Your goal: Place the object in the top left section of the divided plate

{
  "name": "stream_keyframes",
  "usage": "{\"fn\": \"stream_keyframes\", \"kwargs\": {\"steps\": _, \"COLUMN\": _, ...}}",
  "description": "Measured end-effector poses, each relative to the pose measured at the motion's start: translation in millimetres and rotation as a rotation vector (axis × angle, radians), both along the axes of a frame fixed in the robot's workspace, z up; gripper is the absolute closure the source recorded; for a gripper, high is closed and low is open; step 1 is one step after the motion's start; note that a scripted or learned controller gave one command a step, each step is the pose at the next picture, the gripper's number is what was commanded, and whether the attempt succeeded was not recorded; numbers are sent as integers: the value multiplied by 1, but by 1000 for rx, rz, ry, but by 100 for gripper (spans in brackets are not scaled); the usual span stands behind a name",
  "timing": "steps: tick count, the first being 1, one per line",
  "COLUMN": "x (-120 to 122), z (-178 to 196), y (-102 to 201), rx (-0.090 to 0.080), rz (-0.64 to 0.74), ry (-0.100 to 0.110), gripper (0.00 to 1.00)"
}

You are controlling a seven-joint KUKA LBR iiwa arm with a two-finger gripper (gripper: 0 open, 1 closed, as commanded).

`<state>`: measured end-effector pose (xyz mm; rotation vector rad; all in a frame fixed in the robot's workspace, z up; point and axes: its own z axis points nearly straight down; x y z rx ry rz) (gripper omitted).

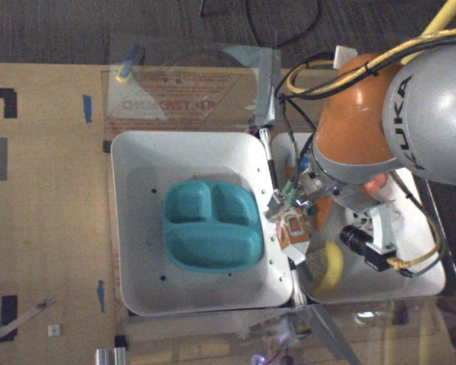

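A yellow sponge-like object (328, 266) lies near the front of the right bin (422, 276). Above it, the gripper (292, 202) hangs at the bins' shared wall; its state cannot be told. At nine o'clock, the teal divided plate (211, 225) sits in the left bin (182, 154).

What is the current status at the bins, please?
Gripper low at right bin's left edge, fingers unclear. Teal divided plate in left bin, sections bare. Yellow object beside arm.
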<state>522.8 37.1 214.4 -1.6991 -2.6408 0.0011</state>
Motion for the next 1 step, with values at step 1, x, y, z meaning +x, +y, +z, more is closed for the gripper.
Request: {"fn": "stream_keyframes", "kwargs": {"steps": 1, "x": -10, "z": 109, "y": -58, "rx": -1, "rz": 163, "ry": -4, "gripper": 100}}
